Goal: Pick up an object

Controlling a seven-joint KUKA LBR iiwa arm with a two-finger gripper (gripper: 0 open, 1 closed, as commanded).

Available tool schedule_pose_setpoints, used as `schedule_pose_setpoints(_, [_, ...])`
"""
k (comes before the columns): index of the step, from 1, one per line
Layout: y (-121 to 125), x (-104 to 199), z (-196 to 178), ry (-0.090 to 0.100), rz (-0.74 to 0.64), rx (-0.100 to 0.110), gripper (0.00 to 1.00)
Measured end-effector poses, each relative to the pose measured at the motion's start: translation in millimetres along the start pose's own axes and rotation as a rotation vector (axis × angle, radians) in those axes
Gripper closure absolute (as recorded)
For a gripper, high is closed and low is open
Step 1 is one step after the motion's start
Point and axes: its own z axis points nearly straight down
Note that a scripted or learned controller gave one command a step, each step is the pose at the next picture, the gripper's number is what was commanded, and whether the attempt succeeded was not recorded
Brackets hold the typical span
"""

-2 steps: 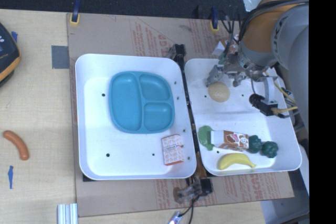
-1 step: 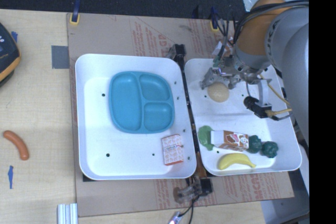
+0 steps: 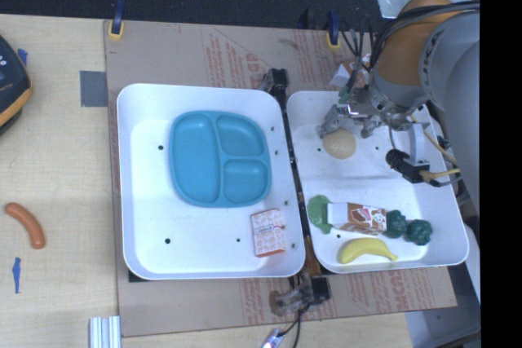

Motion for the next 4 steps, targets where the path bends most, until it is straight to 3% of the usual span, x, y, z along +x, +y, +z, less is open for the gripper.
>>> schedule_pose_setpoints(1, [1.3, -0.8, -12.3, -0.001, -0.001, -0.002, 1.0])
schedule_pose_setpoints(2, [1.2, -0.8, -12.1, -0.001, -0.001, -0.002, 0.0])
schedule_pose_setpoints(3, [-102.3, -17.7, 1.3, 0.0, -0.001, 0.003, 0.0])
schedule_pose_setpoints(4, [-126.7, -10.4, 1.1, 0.001, -0.001, 0.002, 0.0])
